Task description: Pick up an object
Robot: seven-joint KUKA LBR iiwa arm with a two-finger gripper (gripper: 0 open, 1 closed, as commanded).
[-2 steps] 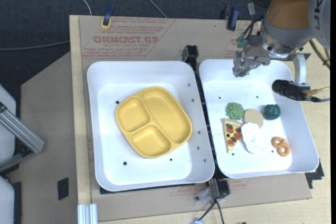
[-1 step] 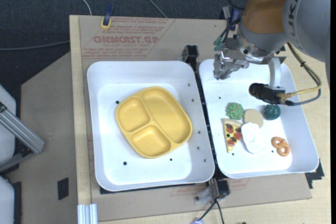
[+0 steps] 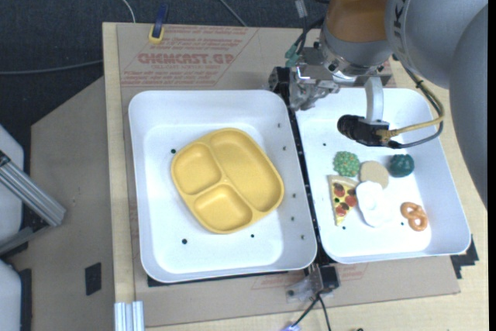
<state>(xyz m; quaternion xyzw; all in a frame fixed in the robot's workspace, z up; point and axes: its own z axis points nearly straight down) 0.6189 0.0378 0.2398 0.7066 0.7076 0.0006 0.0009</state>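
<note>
Pizza slice [image 3: 342, 200], broccoli [image 3: 346, 163] and pretzel [image 3: 415, 216] lie loose together in the right-hand bin [image 3: 372, 243], any one pickable, while the end effector [image 3: 307, 86] hangs over its far corner, open or closed impossible to tell.

Two shallow white plastic bins, a left bin [image 3: 155, 240] and a right bin [image 3: 443, 230]. One yellow three-compartment plastic tray [image 3: 226, 179]. One bumpy green broccoli toy [image 3: 346, 163], one dark teal lump [image 3: 401, 164], one pizza-slice toy [image 3: 342, 198], one brown pretzel toy [image 3: 415, 215], one beige disc [image 3: 374, 172], one white rounded lump [image 3: 377, 207].

Yellow divided plate [image 3: 226, 180] sits alone in the left bin [image 3: 143, 190]. Right bin [image 3: 438, 232] has a pizza slice [image 3: 342, 198], pretzel [image 3: 415, 215] and broccoli-looking bit [image 3: 346, 163] bunched up. Pincer [image 3: 301, 93] hangs over the far end of the bins' shared edge.
</note>
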